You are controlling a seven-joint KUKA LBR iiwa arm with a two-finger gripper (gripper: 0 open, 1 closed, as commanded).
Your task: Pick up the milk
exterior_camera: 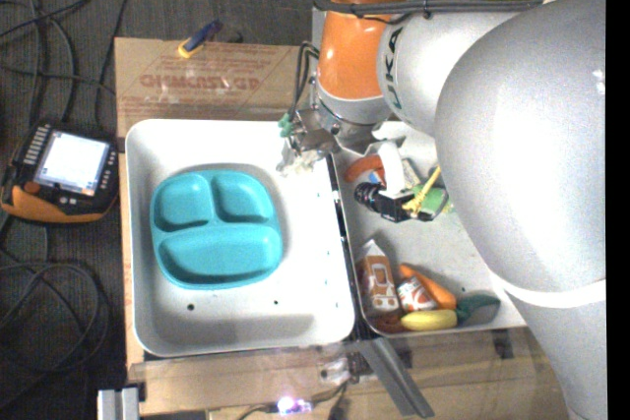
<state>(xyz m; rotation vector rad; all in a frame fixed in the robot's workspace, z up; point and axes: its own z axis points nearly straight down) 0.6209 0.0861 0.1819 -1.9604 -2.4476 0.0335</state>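
Milk (pixel 377 278) is what you are after, and you will find it as a small brown-and-white carton lying in the right bin (pixel 443 251). It is toward that bin's near end, close against the wall shared with the left bin (pixel 310 280). Just beside the carton, on its right, you can see a carrot (pixel 430 284) lying at a slant, with a small red-and-white thing (pixel 411 296) tucked between the two. A yellow banana (pixel 429 320) lies along the near wall, and a dark green thing (pixel 479 306) sits at its right end. Your end effector (pixel 296 149) is well apart from all of that: it hangs over the far right corner of the left bin, just beside the dividing wall, below the arm's orange band (pixel 356 44). From this angle you cannot tell whether it is released or clenched. In the left bin a teal plate (pixel 219 229) with three compartments lies flat, left of centre. Behind the bins you can see a cardboard sheet (pixel 207 79), and a small blue-and-yellow thing (pixel 200 36) lies at its far edge. Off to the left, on the dark floor among cables, you have a handheld screen unit (pixel 64 167) with an orange casing.
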